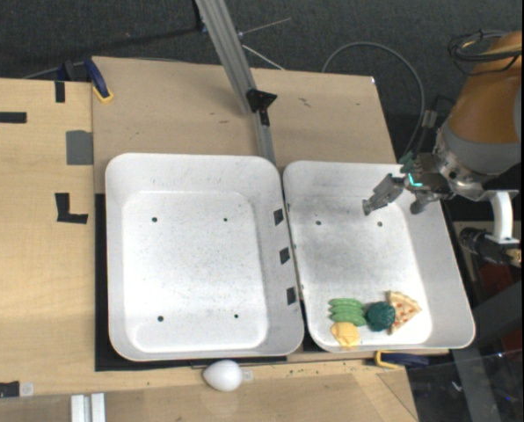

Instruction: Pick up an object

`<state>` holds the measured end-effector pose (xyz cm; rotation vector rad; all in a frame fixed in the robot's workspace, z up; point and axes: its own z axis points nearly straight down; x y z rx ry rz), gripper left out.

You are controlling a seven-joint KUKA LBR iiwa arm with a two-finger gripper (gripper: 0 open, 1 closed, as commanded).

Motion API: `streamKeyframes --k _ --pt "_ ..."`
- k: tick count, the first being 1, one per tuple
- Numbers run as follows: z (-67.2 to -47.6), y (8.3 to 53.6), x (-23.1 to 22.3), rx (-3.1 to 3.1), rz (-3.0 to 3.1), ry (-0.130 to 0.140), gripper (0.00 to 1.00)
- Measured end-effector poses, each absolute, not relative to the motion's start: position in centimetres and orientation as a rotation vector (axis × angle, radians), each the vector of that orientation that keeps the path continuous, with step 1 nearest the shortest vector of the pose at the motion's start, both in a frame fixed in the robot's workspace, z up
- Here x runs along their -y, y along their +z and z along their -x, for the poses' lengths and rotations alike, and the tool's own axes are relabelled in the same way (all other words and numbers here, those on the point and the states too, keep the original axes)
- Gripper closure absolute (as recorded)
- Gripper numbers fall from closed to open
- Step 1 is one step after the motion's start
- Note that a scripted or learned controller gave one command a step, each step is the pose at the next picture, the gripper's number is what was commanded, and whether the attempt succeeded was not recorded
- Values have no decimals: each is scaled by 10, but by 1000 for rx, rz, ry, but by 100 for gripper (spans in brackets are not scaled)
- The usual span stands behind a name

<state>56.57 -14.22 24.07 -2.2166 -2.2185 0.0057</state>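
Several small toys lie in the near right corner of the right bin point(332, 236): a green ridged piece point(345, 309), a dark teal ball point(381, 316), a yellow piece point(345, 332) and a pizza slice point(404, 307). My gripper point(396, 202) hangs over the far right part of that bin, well behind the toys. Its two dark fingers stand apart, open, with nothing between them.
The left bin point(192, 253) sits beside the right one. A white egg-shaped object point(223, 375) rests on the bench in front of the left bin. A grey pole point(231, 51) slants in from the top toward the gap between the bins.
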Motion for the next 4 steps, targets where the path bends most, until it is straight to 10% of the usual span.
streamKeyframes --k 4 --pt "-561 88 137 2223 2220 3 0"
